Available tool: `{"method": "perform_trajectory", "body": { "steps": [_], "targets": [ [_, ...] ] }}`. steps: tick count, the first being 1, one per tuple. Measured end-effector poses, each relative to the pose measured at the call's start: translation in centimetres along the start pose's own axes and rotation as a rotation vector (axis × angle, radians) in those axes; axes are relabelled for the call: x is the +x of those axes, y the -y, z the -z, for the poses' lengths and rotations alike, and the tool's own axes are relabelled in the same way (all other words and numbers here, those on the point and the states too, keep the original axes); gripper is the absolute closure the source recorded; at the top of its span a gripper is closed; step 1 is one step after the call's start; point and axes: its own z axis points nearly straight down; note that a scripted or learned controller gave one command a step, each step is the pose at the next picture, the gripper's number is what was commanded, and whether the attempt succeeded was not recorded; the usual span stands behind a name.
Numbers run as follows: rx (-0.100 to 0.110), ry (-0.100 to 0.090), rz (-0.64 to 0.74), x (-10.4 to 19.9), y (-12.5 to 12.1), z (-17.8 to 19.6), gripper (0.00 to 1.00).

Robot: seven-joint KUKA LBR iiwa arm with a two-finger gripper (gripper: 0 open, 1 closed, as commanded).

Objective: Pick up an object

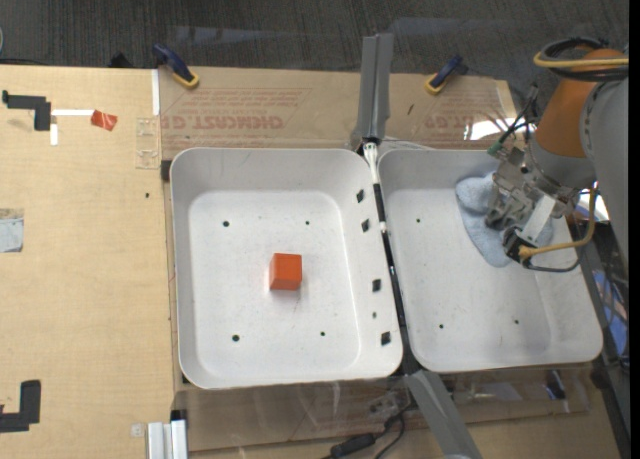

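An orange-red cube [286, 272] sits near the middle of the left bin [200, 247]. In the right bin [450, 327], a pale blue-grey soft object [474, 209] lies against the upper right part of the floor. My gripper [505, 215] reaches in from the right and is low over this object's right side, covering part of it. Whether it touches the object cannot be told. The grey arm with its orange band [572, 112] rises behind it at the right edge.
A raised divider [380, 237] with black clips runs between the two bins. Cardboard [260, 112] with yellow-and-blue clamps lies behind the bins. A wooden board [70, 277] spans the left. Cables [550, 257] loop beside the gripper.
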Motion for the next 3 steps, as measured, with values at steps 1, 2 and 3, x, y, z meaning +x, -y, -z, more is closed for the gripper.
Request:
{"method": "perform_trajectory", "body": {
  "steps": [1,2,3],
  "targets": [
    [0.001,0.000,-0.176,1.9,-3.4,0.0,1.00],
    [-0.002,0.001,-0.531,2.7,-0.1,12.6,1.00],
    [0.000,0.003,-0.749,2.1,4.2,15.5,1.00]
  ]
}}
